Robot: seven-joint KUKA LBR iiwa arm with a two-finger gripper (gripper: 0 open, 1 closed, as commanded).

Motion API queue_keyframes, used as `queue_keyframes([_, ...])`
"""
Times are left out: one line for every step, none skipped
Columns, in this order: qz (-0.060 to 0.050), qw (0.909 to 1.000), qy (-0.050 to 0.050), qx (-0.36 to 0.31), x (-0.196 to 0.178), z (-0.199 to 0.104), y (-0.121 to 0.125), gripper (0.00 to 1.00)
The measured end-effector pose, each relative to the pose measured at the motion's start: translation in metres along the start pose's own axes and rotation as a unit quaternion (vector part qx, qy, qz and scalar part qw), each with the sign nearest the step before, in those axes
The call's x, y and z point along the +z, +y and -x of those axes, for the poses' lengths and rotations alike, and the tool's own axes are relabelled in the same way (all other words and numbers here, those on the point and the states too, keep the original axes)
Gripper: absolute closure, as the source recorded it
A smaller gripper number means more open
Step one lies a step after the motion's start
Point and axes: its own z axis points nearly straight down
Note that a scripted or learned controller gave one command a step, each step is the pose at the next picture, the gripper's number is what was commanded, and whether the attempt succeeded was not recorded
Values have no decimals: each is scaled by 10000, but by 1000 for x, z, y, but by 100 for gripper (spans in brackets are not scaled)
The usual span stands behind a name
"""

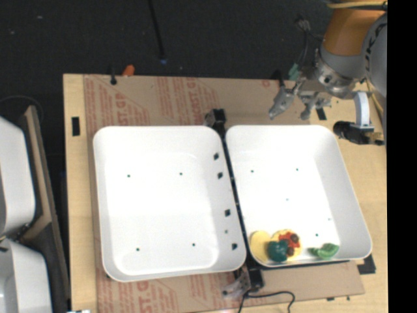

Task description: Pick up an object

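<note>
Lowest in frame, nearest the lens: small cluster of objects in the lower corner of the right bin (339, 155), namely a yellow piece (260, 242), a teal piece (277, 253), a red bit (291, 238) touching the teal one, and a green piece (324, 250) just right of them, slightly apart. Left bin (104, 175) beside it, bare white floor with a few dark dots. Brown bench (163, 103) under both bins. Gripper (293, 109) at upper right of frame, above the upper rim of the right bin, well apart from the cluster; fingers spread, released, nothing between them. Arm (348, 31) entering from upper right, orange band above grey wrist, wrist tilted down and toward frame left, claw pointing at the bin's far edge. Step in hand, as judged: approach, not yet started downward. To do well: travel toward lower frame across the right bin, centre over one item, probably the green piece since it sits alone, keep fingers wide, descend straight, avoid the bin wall close by, close only once the item lies between the fingers. Crowded yellow, teal and red group likely harder to grasp cleanly.
</note>
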Motion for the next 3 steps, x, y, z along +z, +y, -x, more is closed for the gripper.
queue_keyframes([-15,10000,4,-1,40,-25,-65,0])
queue_keyframes([4,10000,-1,6,29,-28,-117,0])
queue_keyframes([0,10000,0,6,29,-31,-161,0])
